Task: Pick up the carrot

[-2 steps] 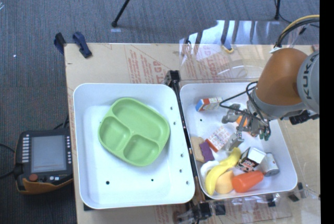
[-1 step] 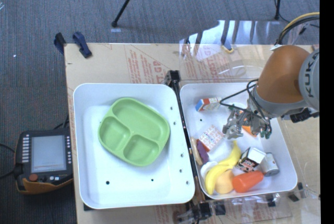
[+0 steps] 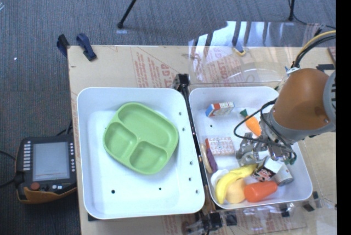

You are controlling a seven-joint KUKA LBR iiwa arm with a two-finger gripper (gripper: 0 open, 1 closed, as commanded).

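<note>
Inside right bin (image 3: 305,187), carrot (image 3: 253,126), banana (image 3: 230,179)

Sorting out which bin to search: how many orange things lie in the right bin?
2: a carrot beside the gripper near mid-bin, and a larger orange piece by the front wall. The arm may hide more.

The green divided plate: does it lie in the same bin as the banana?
No: the green divided plate lies in the left bin, while the banana lies in the right bin.
</note>
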